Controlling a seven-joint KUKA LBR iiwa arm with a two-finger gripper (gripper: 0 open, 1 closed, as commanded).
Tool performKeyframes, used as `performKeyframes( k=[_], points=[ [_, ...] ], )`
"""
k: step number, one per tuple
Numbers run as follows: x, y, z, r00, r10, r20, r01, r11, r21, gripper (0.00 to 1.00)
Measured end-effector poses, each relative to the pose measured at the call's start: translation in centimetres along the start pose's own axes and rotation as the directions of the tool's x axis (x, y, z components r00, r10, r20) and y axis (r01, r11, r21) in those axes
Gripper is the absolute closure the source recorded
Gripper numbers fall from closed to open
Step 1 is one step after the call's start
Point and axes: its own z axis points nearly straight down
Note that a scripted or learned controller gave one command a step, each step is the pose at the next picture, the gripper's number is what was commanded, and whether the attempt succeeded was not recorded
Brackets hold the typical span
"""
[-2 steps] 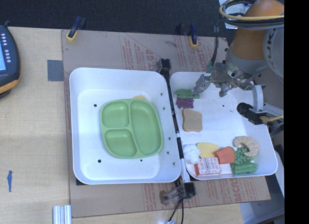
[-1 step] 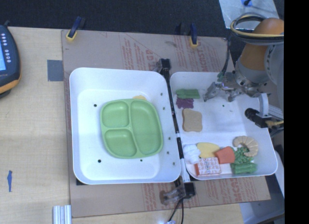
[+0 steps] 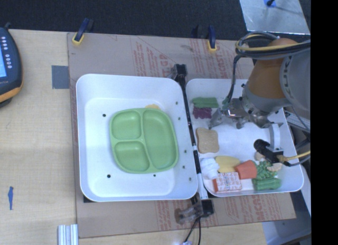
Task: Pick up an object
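Note:
My gripper (image 3: pixel 227 119) hangs over the back half of the right bin (image 3: pixel 293 149), its metal fingers (image 3: pixel 215 117) spread open with nothing between them. Just left of it lie a green piece (image 3: pixel 205 102) and a purple piece (image 3: pixel 202 113). A slice of bread (image 3: pixel 207 140) lies below the gripper's left finger. Along the bin's front sit a white lump (image 3: pixel 209 166), a yellow piece (image 3: pixel 227 161), a red block (image 3: pixel 246 169), a small carton (image 3: pixel 228 182) and a green leafy toy (image 3: pixel 266 181).
The left bin (image 3: pixel 90 133) holds a green divided plate (image 3: pixel 143 140) with a small yellow thing (image 3: pixel 152 106) peeking out behind it. A handheld controller (image 3: pixel 8 64) lies at the bench's far left. The arm's grey and orange wrist (image 3: pixel 269 77) covers the right bin's back right corner.

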Motion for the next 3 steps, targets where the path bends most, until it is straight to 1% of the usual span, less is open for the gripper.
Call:
performKeyframes(
  k=[1,2,3],
  points=[
    [2.3,6.3,-0.2,1.0,-0.001,0.002,0.001,1.0,-0.012,0.0],
    [-1.9,6.4,-0.2,1.0,0.006,0.004,-0.006,1.0,-0.01,0.0],
    [-6.9,-5.7,-2.9,1.0,0.011,0.002,-0.011,1.0,0.001,0.0]
  ],
)
